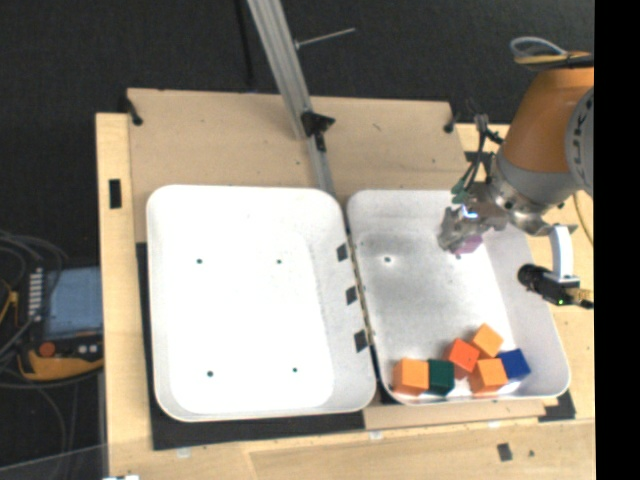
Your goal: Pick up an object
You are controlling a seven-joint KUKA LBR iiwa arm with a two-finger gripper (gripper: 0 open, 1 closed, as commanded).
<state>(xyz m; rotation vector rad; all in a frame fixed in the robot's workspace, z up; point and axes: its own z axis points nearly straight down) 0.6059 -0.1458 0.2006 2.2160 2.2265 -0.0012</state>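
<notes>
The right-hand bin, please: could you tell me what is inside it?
Six blocks cluster at the right-hand bin's near edge: four orange blocks, one green block, one blue block. The gripper covers the floor beneath it.

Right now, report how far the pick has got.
Done: the arm has reached over the right bin, its gripper near the far end. In hand: nothing I can confirm. Left: the whole pick; the blocks lie clustered at the near edge, well apart from the gripper, none lifted.

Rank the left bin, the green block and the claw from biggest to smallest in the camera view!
1. left bin
2. claw
3. green block
The claw sits higher, nearer the camera, so its lead over the block is unsure.
</notes>
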